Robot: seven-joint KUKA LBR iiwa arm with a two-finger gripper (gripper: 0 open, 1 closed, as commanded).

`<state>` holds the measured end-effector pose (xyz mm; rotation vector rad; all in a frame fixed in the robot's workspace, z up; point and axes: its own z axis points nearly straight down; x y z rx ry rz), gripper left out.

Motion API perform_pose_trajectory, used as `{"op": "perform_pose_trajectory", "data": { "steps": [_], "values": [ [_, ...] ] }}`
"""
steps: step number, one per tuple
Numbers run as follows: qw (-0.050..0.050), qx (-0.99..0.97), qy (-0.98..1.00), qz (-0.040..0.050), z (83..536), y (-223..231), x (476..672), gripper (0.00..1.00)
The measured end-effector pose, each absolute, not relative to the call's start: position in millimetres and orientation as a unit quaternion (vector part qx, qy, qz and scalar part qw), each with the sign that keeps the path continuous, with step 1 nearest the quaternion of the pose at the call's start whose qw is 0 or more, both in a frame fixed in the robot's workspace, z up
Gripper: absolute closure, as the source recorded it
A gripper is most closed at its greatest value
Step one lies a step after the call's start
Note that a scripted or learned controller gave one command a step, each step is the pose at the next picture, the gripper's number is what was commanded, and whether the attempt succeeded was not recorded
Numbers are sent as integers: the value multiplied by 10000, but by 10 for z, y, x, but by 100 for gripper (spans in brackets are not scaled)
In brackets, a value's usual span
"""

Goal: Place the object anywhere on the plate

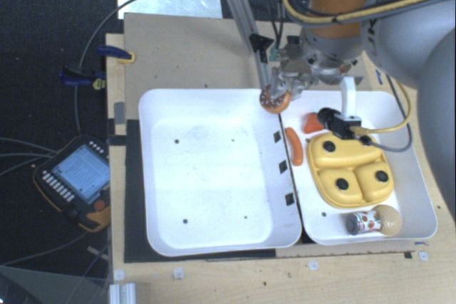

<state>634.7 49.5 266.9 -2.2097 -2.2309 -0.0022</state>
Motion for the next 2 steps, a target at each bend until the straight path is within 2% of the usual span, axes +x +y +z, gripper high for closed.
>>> {"op": "perform_pose_trajectory", "data": {
  "steps": [1, 2],
  "values": [
    [15, -7038, -7104, 3, 2564, 938, 6023, 100],
    [13, -7037, -7105, 0, 2363, 1465, 5810, 100]
  ]
}}
